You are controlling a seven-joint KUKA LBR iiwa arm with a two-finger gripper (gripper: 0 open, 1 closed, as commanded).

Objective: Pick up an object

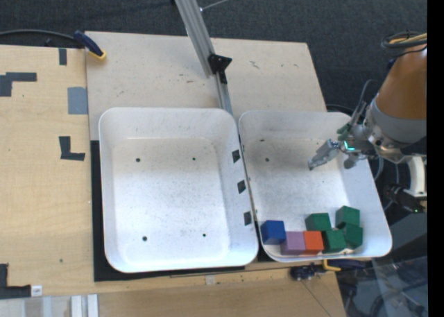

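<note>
So the end effector [333,153] sits over the right bin [291,191], in its upper right part, close to the bin's right wall. Two grey fingers poke out toward the lower left of the frame. They look spread a little with nothing between them, so I'd call it open and empty-handed.

The thing that matters for the next move is that all the candidates are bunched in the bin's lower right corner, which is straight down the frame from the end effector and well apart from it. There's a blue cube [273,231] at the left end of the row, then a purple block [296,241], an orange block [313,241], and a clump of green blocks [338,229] at the right end, nearly under the end effector's column in the frame. The pieces touch each other, and the row runs left to right along the bin's lower wall.

My guess is the blue cube is the easiest grab, since its left side is free. The green ones are nearer but jammed against each other and the wall.

The left bin [170,184] holds no blocks, just speckled white floor. Both bins sit on the table [139,73], with a metal rail [198,24] running down from the top of the frame.
</note>
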